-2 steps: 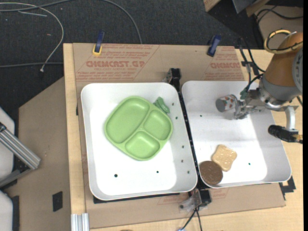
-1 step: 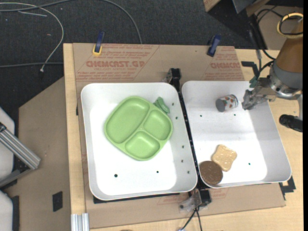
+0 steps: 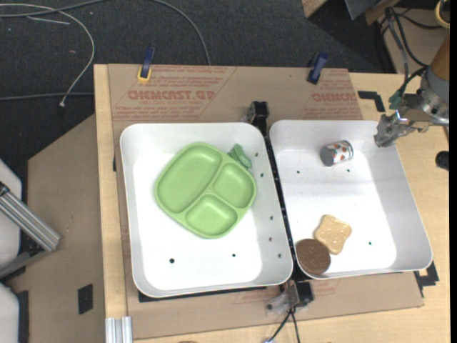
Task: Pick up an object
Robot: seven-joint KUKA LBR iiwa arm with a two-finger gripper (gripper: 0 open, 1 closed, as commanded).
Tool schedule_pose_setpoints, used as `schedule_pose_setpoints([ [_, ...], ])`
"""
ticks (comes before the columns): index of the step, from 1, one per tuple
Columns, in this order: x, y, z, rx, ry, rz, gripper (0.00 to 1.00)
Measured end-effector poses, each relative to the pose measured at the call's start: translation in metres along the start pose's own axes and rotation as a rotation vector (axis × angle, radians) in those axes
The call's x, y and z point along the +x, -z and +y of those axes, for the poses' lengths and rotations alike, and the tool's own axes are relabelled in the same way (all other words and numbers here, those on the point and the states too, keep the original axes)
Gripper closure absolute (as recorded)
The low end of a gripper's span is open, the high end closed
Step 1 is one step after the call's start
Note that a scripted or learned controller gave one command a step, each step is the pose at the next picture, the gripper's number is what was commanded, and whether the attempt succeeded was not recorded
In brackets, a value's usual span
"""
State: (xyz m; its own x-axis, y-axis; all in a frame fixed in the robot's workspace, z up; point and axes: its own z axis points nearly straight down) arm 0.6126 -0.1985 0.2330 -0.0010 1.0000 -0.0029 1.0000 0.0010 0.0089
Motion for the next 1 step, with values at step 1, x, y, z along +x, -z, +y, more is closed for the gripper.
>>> schedule_pose_setpoints([
  [1, -0.0003, 0.033, 0.0014, 0.003, 0.0, 0.001, 1.0],
])
